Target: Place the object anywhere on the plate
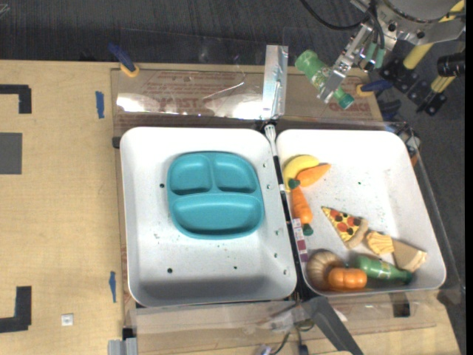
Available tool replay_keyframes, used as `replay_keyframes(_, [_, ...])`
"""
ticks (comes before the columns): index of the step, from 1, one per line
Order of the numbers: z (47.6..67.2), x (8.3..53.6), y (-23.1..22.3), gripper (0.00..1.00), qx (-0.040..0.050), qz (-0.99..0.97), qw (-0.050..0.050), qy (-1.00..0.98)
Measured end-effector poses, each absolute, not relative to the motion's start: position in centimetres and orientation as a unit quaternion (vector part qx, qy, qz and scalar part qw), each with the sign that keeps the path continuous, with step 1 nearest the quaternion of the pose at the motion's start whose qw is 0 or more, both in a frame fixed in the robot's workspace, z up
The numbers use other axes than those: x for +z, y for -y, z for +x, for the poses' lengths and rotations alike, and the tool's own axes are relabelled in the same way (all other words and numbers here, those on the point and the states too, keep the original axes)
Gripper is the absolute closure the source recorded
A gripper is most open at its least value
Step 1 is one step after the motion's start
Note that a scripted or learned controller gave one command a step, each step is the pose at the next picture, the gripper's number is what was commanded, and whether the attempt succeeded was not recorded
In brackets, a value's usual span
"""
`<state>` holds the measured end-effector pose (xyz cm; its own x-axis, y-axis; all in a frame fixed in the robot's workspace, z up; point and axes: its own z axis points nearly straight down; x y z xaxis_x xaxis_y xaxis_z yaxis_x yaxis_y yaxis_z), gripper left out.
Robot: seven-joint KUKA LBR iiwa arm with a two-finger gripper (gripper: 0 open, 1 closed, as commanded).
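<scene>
Between metal jaws (334,76), a glossy green cylinder (319,72); teal compartmented plate (214,194) below.

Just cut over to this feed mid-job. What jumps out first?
The teal divided plate sits alone in the left bin. The toy food is all in the right bin: a banana and carrots by the divider, a pizza slice mid-bin, more along the near edge. Past the bins, the gripper is up high with a green object between its fingers.
</scene>
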<state>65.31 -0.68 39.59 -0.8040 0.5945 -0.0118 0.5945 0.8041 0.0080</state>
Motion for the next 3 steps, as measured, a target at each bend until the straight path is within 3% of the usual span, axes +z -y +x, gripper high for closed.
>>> replay_keyframes(1, [59.9, 27.4, 4.2, 1.0, -0.0013, 0.272, -0.003, -0.962])
replay_keyframes(2, [55.8, 39.3, 12.8, 1.0, -0.0014, 0.095, 0.007, -0.995])
replay_keyframes(3, [52.7, 19.8, 19.5, 1.0, 0.0006, 0.038, -0.002, -0.999])
